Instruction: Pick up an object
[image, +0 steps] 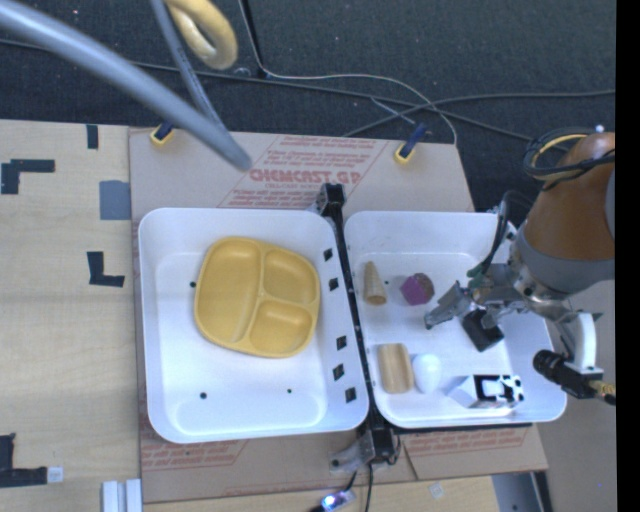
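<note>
Bench (60, 330) surface is carrying two white bins side by side: the left bin (165, 330) is holding a yellow divided plate (257, 296), while the grey arm (565, 240) is reaching over the right bin (420, 228). Its hand (462, 312) is hovering above the bin floor, with nothing showing in it, though I cannot tell whether it is apart or together. Near it are lying a tan block (394, 367), a tan cylinder (373, 283), a purple ball (417, 289), a white ball (427, 371) and a black-and-white tag (495, 389).
</note>
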